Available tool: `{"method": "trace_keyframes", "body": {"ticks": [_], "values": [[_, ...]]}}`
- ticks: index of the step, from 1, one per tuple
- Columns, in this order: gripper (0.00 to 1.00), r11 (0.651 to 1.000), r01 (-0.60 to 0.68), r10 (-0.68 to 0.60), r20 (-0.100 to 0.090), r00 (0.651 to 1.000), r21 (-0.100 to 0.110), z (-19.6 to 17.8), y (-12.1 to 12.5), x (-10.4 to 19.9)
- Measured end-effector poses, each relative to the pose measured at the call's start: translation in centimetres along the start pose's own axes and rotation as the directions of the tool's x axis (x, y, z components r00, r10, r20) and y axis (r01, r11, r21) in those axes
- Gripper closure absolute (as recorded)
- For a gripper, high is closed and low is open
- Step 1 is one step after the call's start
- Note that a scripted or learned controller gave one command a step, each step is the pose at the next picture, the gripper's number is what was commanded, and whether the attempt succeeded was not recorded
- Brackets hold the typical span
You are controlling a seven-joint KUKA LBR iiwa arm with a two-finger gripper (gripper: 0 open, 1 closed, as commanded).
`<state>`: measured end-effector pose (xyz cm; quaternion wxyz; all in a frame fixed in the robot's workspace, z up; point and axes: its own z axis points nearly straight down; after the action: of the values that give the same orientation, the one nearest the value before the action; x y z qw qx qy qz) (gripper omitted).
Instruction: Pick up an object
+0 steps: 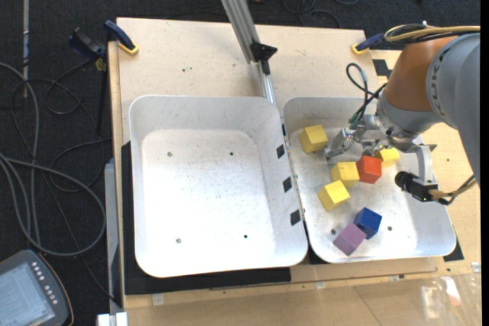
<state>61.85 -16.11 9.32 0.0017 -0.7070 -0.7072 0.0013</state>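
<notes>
1. Nearest the camera in the right bin (439, 240) lay the purple block (350, 238), well toward the viewer from the orange-red block (370, 169), which serves here as the landmark. It looked like a small, rigid cube with flat faces, probably light; opposite flat sides would have given the surest hold.

2. The blue block (368, 221) sat just beside the purple one, touching or nearly so, on the side toward the landmark. That closeness would likely have crowded a finger on the shared side.

3. A yellow block (333, 195) lay left of and a little nearer than the orange-red block, turned at an angle and free on all sides; I judged it the easiest to grasp cleanly.

4. A second yellow block (346, 172) stood just left of the landmark, apparently touching it.

5. The orange-red block itself sat directly beneath the gripper (359, 143), the likeliest target. Stiff and smooth-faced, it might have slipped if pinched on an edge; its neighbour on the left left little room.

6. A small yellow piece (389, 156) showed just right of and beyond the landmark, partly hidden by the wrist.

7. The gripper hung just beyond the landmark, over the cluster. Whether it was wide, narrow or holding anything could not be told.

8. A larger yellow block (313, 138) lay farther left and beyond the landmark, near the bin's left wall.

9. The left bin (137, 164) lay well left of the landmark.
</notes>
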Motion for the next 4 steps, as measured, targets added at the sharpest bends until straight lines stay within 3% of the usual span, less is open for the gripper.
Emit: {"method": "trace_keyframes", "body": {"ticks": [1, 3, 4], "values": [[1.00, 1.000, 0.000, 0.000, 0.002, 1.000, -0.006, -1.3, 0.1, -0.1], [1.00, 1.000, 0.002, -0.002, 0.003, 1.000, -0.012, -12.8, -0.1, -0.7], [1.00, 1.000, 0.008, -0.008, -0.002, 1.000, -0.005, -14.0, -1.5, 4.9]]}}
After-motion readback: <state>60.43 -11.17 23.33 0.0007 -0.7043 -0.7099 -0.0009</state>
